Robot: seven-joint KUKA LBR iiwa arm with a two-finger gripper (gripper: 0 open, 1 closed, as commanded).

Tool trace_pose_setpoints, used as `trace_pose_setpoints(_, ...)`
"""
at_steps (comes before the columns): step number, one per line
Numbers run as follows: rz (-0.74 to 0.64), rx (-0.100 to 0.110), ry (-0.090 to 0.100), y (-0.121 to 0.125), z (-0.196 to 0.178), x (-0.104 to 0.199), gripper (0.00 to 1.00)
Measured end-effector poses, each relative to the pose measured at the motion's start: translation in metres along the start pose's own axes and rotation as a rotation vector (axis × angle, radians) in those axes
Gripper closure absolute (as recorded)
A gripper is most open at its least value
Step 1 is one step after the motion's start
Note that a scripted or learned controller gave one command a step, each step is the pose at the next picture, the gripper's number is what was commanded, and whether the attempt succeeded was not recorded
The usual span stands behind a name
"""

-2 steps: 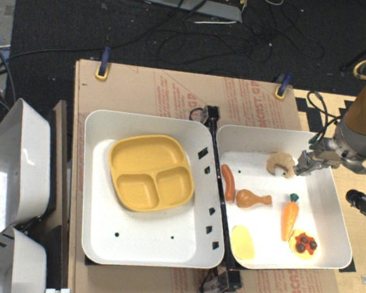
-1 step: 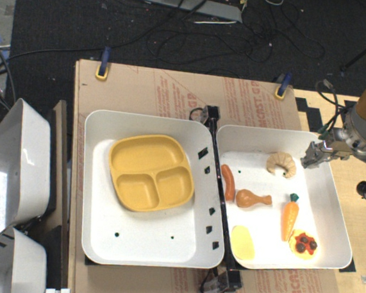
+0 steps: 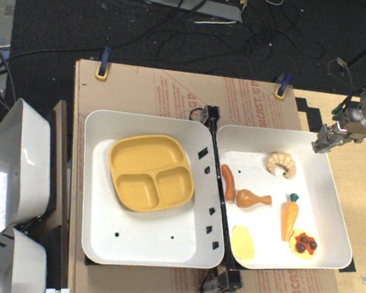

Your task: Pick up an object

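Observation:
The right bin (image 3: 338, 209) holds several toy foods: a croissant (image 3: 281, 164), a red sausage (image 3: 228, 182), a brown chicken drumstick (image 3: 253, 198), an orange carrot (image 3: 289, 218), a yellow lemon-shaped piece (image 3: 242, 242) and a small tart with dark berries (image 3: 304, 243). My gripper (image 3: 324, 142) hangs over the bin's far right corner, up and to the right of the croissant, with nothing seen between its fingers.
The left bin (image 3: 92, 185) contains a yellow divided plate (image 3: 151, 172). Black clips join the two bins along the middle seam (image 3: 213, 178). Orange clamps (image 3: 102, 72) hold the cardboard-covered bench at the back. Spare white bins (image 3: 10, 171) lean at the far left.

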State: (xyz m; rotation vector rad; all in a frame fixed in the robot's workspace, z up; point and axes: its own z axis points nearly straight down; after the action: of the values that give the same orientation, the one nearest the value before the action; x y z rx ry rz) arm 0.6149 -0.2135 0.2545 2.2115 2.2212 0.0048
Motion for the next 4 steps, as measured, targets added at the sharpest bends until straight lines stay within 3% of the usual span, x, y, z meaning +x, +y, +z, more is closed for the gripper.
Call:
trace_pose_setpoints(1,-0.002,0.007,0.004,-0.006,0.001,0.044,1.0)
trace_pose_setpoints(4,-0.004,0.009,0.005,-0.057,0.006,0.196,1.0)
